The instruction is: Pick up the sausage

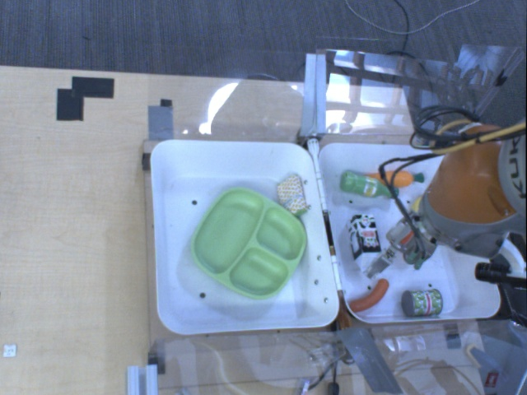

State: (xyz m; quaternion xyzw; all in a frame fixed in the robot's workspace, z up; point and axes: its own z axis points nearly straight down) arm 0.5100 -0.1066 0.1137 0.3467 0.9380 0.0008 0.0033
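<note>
Sausage (368, 295) near bin edge, claw (384, 262) above

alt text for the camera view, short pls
The gripper hangs in the right bin just above the sausage, beside a can, small carton and green bottle. The left bin holds a green divided plate.

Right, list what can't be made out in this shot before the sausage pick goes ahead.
- Gripper: small and blurred in the camera view, so its state above the sausage cannot be told.
- Carrot: partly covered by the green bottle and a cable.
- Right bin: its right part is hidden under the arm's orange band.
- Can and black-and-white carton: printing too small to read.
- Patterned item by the green tray: too small to identify.
</note>
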